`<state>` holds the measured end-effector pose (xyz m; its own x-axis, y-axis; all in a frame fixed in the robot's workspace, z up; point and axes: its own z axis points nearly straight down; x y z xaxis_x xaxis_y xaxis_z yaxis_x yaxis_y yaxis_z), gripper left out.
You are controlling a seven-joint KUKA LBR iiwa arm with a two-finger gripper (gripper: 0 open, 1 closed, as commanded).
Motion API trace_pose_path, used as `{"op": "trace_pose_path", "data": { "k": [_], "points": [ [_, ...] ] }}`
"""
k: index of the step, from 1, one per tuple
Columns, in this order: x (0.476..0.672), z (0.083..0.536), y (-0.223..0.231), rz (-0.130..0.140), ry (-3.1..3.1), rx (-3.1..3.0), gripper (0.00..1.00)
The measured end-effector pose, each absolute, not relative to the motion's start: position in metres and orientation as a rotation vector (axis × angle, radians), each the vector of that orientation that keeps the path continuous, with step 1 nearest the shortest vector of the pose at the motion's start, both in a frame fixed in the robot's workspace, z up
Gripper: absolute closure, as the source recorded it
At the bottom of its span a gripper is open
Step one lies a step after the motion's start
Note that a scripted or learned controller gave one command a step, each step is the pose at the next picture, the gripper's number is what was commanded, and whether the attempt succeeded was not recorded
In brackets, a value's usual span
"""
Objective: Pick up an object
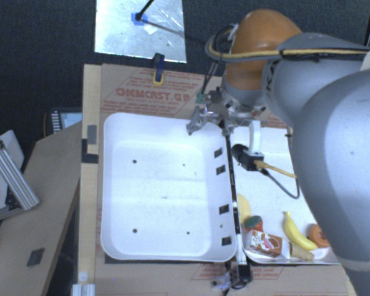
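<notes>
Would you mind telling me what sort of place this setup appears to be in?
Probably a robotics lab's grasping bench: a grey arm reaches over two white bins on a cardboard-lined bench, with toy food such as a banana in the right one.

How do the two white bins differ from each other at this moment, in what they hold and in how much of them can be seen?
The left bin shows its whole floor, bare except for a few small dark dots; the right bin holds items at its near end, among them a banana.
The left bin is in plain sight; the right bin is largely covered by the grey arm.
Both are shallow, white, and meet along one dividing edge.
</notes>
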<state>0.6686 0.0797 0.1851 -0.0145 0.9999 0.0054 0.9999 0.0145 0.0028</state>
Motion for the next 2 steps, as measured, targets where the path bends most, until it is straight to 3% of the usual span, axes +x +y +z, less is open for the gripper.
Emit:
{"op": "trace_pose_path", "data": {
  "k": [1, 2],
  "points": [
    [0.67, 0.196, 0.071, -0.006, -2.23, -2.216, 1.0],
    [0.669, 0.207, 0.122, -0.006, -2.231, -2.212, 1.0]
  ]
}}
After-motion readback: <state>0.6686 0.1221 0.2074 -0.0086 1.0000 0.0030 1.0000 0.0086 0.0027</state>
